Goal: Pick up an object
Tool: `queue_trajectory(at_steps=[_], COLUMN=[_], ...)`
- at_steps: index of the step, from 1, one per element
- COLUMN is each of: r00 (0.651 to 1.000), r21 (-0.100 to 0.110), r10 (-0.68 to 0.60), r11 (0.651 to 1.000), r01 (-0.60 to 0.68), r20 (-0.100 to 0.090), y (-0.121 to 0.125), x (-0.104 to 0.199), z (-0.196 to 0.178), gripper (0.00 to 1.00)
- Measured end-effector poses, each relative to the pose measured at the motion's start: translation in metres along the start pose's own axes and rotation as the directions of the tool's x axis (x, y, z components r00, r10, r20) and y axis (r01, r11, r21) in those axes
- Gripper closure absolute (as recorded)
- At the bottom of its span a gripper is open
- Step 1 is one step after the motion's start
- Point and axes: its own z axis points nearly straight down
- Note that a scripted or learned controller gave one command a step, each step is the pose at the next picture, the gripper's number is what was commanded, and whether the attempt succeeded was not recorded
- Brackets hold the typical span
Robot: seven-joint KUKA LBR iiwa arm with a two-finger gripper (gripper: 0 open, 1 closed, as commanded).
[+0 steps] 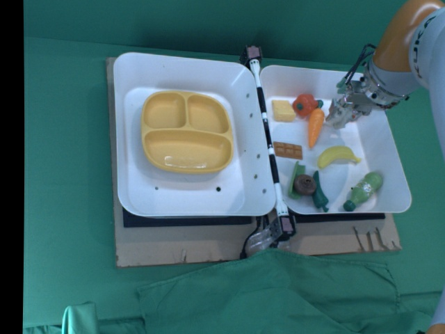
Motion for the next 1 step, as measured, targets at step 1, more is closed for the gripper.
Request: queue_trajectory(at_steps=[1], r00=[1.000], r21=[-0.001], r10=[-0.002], r11=[1.000], r01=[0.002], r20=[-0.002], y=[0.0452], x=[0.0172], z=[-0.0078], gripper=[1.00])
